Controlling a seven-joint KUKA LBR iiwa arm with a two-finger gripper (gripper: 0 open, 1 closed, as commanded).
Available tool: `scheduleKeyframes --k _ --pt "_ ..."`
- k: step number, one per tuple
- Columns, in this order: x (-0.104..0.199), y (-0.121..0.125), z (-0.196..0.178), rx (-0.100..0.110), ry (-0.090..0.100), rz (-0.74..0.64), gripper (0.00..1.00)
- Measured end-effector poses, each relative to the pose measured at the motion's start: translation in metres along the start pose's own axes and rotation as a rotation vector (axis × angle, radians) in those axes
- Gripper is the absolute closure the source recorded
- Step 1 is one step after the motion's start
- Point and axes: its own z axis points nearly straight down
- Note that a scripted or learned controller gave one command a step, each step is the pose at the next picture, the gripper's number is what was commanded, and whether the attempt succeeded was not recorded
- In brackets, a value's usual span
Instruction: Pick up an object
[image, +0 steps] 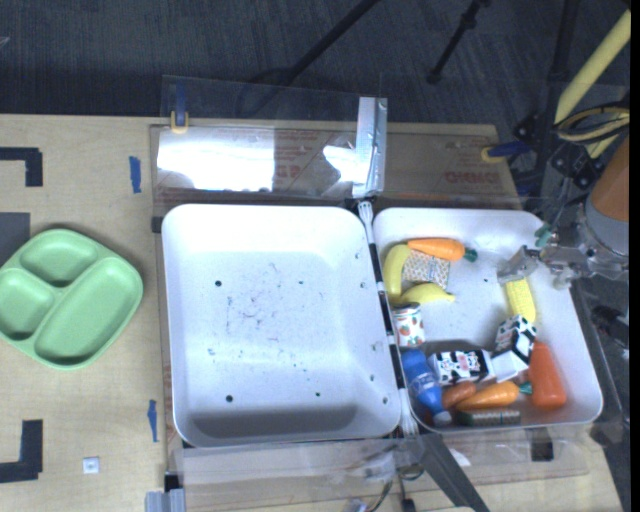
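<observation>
Lower right of frame, right-hand shallow white bin (585, 395): orange plastic carrot (545, 375), second carrot lying flat (490, 395), blue bottle (420, 380), black-and-white cow-print carton (458, 365). Mid-bin: yellow corn cob (520, 300), small printed can (408, 325). Upper bin: yellow banana (398, 268), orange carrot with green top (437, 247). My gripper (530, 262) hovers at the bin's upper right, just above the corn; whether it is open or closed I cannot tell. Centre: left-hand white bin (270, 320). Far left: green divided plate (65, 297).
</observation>
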Motion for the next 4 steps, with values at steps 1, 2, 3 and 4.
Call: scheduleKeyframes --k 1,2,3,4 --pt "0.0017 0.0022 0.0019 -0.012 -0.001 0.025 0.0" --pt "0.0023 0.0037 0.0025 -0.018 -0.002 0.025 0.0" --pt "0.0038 0.0087 0.0035 -0.026 -0.003 0.018 0.0" --pt "0.004 0.009 0.0034 -0.027 -0.003 0.04 0.0"
